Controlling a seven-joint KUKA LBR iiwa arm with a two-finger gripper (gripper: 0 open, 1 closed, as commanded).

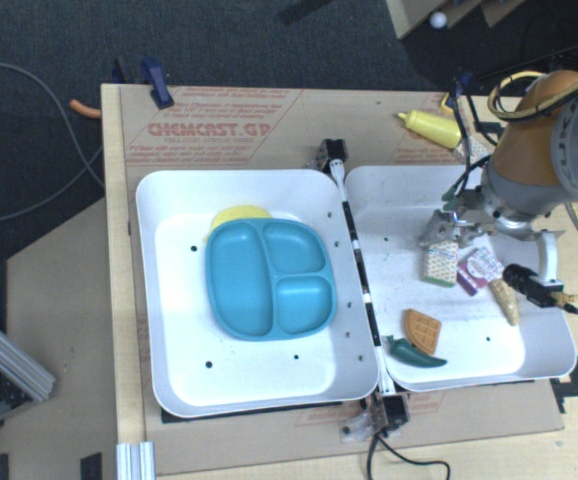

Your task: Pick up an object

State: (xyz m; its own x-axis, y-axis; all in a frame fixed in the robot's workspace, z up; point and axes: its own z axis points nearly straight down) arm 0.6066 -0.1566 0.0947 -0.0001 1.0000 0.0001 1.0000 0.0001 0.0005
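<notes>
Waffle (422,331) near bin's front rim (469,376), perhaps touching pepper (414,354)

Red print "CHEMCAST GP" on the brown board (209,128) behind the bins, smaller lines unreadable

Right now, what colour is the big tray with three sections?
Light blue, seen in the camera view: the tray.

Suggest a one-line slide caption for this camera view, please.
KUKA arm's gripper lowered over small items in the right bin; blue divided tray fills the left bin.
</notes>
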